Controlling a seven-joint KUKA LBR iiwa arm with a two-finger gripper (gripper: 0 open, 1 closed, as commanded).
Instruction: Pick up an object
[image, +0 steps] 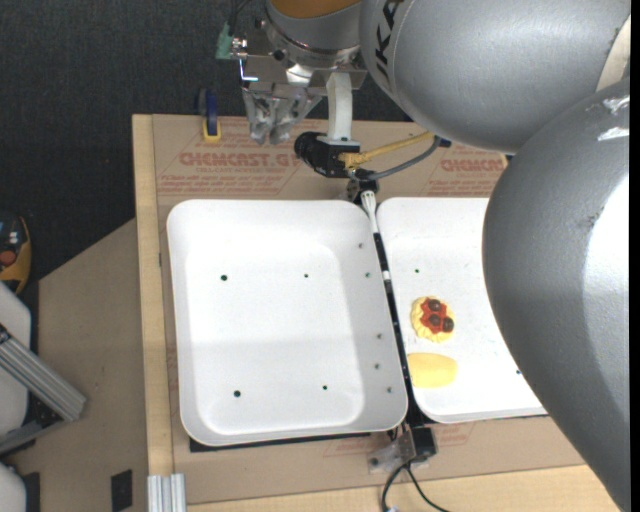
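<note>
My gripper (268, 128) hangs high above the back edge of the left bin (200, 300), over the brown bench board, with nothing seen between its metal fingers. In the right bin (470, 405) lie two small things near its left side: a yellow round piece with red and dark spots (433, 317), and just in front of it a plain yellow oval piece (433, 370). Both lie far from the gripper, to its right and nearer the front. The large grey arm covers much of the right bin.
A small blue and yellow clamp (210, 114) sits on the back left corner of the bench board. A black rod (382, 270) runs along the seam between the two bins. Metal framing (40, 375) stands at the left, off the bench.
</note>
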